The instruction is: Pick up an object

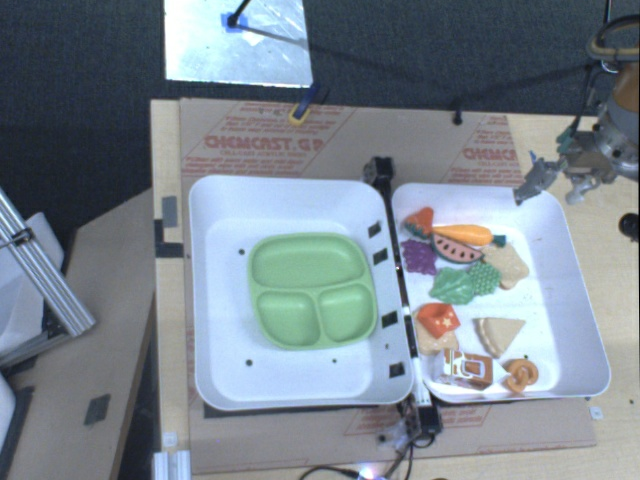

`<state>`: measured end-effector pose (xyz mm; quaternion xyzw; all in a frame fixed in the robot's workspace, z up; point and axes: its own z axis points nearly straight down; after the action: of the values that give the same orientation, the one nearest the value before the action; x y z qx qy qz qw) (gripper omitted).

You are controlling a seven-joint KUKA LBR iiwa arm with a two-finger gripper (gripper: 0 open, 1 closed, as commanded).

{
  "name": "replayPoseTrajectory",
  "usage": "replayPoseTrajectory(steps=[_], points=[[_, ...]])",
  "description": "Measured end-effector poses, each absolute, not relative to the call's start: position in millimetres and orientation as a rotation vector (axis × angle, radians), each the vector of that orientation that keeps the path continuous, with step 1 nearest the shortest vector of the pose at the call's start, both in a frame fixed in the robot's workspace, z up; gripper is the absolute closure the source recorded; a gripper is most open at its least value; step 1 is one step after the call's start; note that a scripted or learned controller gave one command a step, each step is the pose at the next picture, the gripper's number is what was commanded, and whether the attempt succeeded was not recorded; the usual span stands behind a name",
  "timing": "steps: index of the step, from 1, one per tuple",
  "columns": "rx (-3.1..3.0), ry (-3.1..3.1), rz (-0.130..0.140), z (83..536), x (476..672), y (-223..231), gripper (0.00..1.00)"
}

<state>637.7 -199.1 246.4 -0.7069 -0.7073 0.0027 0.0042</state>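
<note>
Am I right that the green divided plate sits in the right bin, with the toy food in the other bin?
Not quite: the camera view shows the green divided plate in the left bin. The toy food lies in the right bin, below the gripper.

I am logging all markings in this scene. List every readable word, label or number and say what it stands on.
"CHEMCAST GP", red print, on the brown board beyond the left bin.
Red print of the same style on the board beyond the right bin: too blurred to read.
Fainter red print along the board's near edge: unreadable.
</note>
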Motion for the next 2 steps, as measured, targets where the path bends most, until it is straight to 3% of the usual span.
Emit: replayPoseTrajectory(steps=[1, 2], points=[[-2.219, -2.226, -0.001, 254.3, 639.9, -198.4, 0.00], [-2.215, -2.228, 0.000, 205.9, 647.3, -191.3, 0.00]])
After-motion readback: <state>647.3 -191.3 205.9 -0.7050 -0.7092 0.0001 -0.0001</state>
